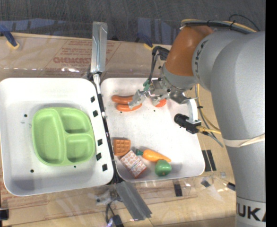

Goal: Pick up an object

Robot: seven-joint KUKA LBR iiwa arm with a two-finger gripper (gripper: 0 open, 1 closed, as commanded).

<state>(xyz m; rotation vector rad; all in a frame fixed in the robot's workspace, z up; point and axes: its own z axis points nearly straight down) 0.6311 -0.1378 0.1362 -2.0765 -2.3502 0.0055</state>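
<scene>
The grey arm (223,74) comes in from the right of the frame and bends over the right bin (186,141), its orange band up near the top. The jaws (145,94) sit low in the upper part of that bin, just beside a pair of hot dogs (125,103) and a small red-orange piece (160,103); I can't tell whether they're apart or together. Down along the bin's lower edge lie a waffle (121,146), a patterned carton (133,163), a carrot (155,155) and a green pepper (163,168), close together. The left bin (11,126) holds a green divided plate (63,136).
</scene>
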